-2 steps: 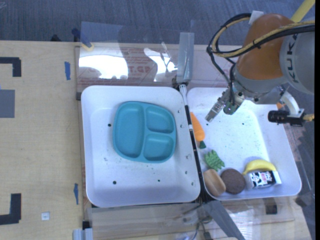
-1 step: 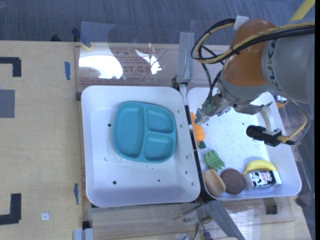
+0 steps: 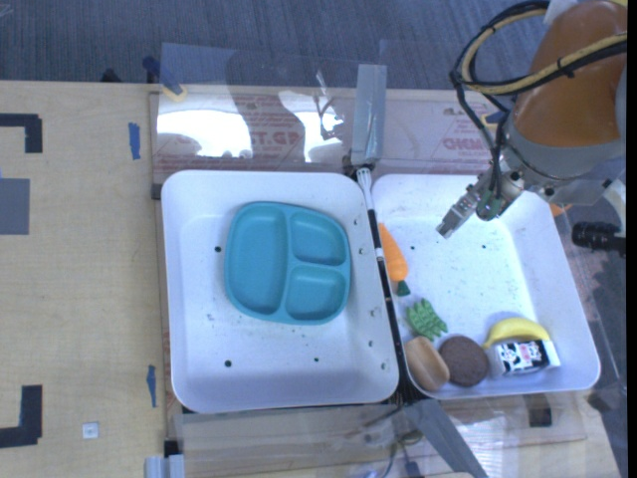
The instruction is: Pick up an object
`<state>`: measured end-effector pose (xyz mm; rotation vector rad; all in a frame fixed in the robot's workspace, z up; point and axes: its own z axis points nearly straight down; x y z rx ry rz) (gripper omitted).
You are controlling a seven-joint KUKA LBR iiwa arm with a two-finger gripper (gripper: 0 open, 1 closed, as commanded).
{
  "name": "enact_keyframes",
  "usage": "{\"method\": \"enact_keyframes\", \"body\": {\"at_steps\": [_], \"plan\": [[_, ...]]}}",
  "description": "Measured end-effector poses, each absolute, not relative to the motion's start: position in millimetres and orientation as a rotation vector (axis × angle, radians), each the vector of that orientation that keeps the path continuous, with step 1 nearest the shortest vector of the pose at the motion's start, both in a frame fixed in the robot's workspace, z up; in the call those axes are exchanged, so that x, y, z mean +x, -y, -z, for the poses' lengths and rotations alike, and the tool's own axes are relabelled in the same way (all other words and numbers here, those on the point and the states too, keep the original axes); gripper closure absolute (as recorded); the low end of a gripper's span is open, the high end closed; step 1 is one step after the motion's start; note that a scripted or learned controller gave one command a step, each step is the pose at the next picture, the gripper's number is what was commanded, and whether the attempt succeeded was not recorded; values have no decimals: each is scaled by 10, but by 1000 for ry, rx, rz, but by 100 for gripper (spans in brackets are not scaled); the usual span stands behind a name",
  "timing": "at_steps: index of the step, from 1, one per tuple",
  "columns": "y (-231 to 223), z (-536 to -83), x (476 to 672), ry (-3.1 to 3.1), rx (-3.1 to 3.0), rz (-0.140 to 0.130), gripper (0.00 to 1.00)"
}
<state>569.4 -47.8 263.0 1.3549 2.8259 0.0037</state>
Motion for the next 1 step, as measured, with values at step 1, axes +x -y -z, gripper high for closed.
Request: {"method": "enact_keyframes", "body": {"at_steps": [1], "plan": [[14,-2686,5762,-2322,2113,-2,100]]}}
